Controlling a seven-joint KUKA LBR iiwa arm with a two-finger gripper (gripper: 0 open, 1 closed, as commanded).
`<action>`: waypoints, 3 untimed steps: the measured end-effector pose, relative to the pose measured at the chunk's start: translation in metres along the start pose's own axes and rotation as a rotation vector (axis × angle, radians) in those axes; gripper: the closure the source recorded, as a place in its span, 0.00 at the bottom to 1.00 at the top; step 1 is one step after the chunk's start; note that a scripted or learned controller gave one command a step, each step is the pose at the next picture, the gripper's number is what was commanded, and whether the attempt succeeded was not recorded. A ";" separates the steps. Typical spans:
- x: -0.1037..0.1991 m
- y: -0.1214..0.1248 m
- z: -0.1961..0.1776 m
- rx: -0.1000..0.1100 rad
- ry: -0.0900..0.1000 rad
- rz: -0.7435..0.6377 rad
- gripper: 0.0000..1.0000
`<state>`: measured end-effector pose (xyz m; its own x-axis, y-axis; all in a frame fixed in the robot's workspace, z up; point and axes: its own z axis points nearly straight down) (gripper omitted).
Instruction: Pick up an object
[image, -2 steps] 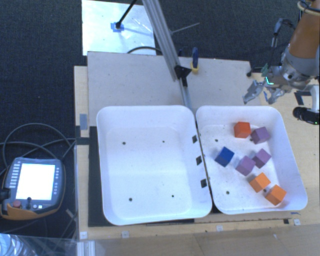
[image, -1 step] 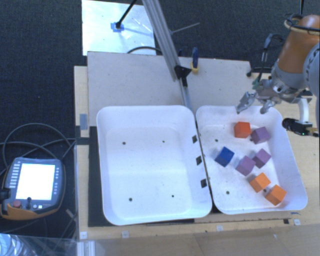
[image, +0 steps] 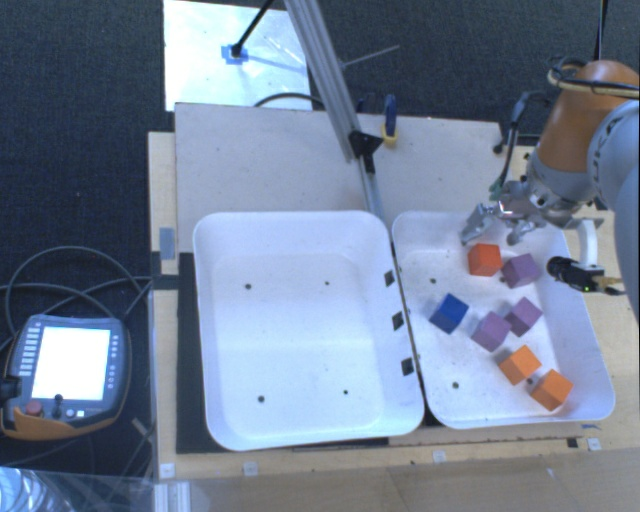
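1. Camera view: the gripper (image: 493, 226) is seen poised with fingers spread apart, nothing between them, just above an orange cube (image: 484, 260) in the right bin (image: 420, 300).
2. Purple cubes (image: 520, 270) crowd one side; free room is judged toward the bin's far rim.

7 blocks (image: 492, 330) lie in the right bin (image: 420, 390); left bin (image: 215, 400) adjoins.
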<state>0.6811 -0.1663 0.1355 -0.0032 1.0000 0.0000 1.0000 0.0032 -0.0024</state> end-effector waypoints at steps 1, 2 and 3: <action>0.001 0.000 0.047 0.000 0.000 -0.002 0.00; 0.000 0.002 0.033 -0.007 -0.002 -0.005 1.00; -0.003 0.008 -0.033 -0.011 -0.003 -0.001 1.00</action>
<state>0.6889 -0.1689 0.1681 -0.0045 1.0000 -0.0025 1.0000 0.0045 0.0088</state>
